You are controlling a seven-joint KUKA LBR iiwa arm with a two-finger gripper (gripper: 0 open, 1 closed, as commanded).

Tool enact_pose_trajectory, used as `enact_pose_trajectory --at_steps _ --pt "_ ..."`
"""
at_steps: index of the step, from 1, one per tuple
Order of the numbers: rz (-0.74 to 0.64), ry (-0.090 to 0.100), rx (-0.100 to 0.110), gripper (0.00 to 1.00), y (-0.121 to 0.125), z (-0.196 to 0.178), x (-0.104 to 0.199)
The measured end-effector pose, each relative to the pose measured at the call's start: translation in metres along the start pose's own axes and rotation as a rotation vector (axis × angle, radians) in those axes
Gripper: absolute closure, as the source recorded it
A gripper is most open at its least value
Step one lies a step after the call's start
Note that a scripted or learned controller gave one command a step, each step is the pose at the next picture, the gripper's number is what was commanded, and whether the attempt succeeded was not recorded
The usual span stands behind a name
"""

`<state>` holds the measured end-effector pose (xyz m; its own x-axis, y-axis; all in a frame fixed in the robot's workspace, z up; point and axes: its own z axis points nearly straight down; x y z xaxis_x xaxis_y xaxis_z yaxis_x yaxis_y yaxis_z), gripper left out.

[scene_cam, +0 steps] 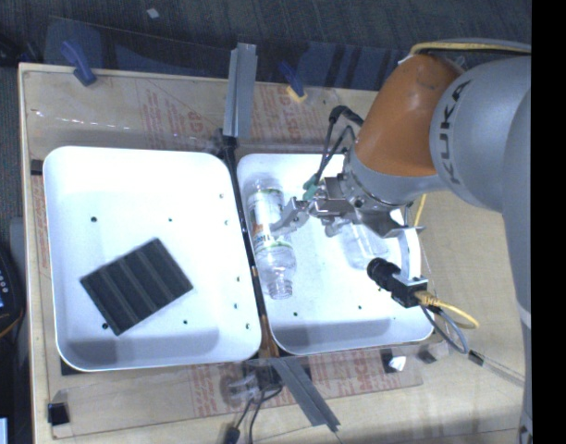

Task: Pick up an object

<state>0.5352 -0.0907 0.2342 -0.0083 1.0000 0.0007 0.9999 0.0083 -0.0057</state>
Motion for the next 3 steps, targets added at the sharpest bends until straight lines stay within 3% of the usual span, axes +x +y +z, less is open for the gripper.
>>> enact_pose_trajectory --at_steps 1,2,3 --pt "-0.124 -0.002 -0.007 0.00 -0.035 -0.083 -0.042" --pt "-0.106 -0.003 -0.004 0.00 0.001 -0.047 -0.065" --pt "-0.006 0.000 0.003 0.00 0.025 0.011 -0.116"
